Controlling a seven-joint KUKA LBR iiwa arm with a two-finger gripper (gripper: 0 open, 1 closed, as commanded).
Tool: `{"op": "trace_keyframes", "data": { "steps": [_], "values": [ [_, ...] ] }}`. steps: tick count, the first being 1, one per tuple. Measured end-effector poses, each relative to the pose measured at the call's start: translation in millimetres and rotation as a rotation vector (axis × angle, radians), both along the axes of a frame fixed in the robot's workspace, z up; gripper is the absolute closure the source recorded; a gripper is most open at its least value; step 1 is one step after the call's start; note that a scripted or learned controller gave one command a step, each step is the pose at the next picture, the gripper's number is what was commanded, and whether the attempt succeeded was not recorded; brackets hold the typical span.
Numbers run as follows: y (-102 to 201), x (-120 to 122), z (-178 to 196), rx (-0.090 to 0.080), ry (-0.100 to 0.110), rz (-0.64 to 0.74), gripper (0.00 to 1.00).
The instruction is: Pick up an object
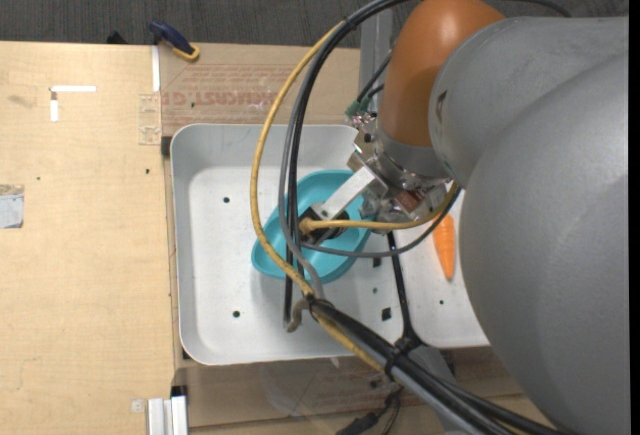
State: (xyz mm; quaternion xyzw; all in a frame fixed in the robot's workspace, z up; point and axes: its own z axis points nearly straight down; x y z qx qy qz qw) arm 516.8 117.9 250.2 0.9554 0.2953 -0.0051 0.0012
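Observation:
A teal bowl-shaped object [318,205] lies in the middle of the left white bin [215,253], partly covered by the arm's wrist and cables. My gripper [297,311] reaches down from the right over the bowl's near edge, close to the bin floor. Cables and the wrist hide what is under it, so whether it holds anything is not clear. An orange carrot-like piece [445,249] lies in the right bin [440,318], just beside the arm.
The grey arm with its orange band [430,63] covers most of the right bin. A wooden bench top [80,223] stretches to the left of the bins. A blue and yellow clip [173,39] lies at the bench's far edge.

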Motion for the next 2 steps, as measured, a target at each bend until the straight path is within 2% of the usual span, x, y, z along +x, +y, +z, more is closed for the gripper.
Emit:
{"op": "trace_keyframes", "data": {
  "steps": [1, 2],
  "values": [
    [85.8, -27.5, -37.2, -0.003, -0.005, -0.361, 1.00],
    [67.4, 3.9, 145.5, -0.002, -0.006, -0.210, 1.00]
  ]
}}
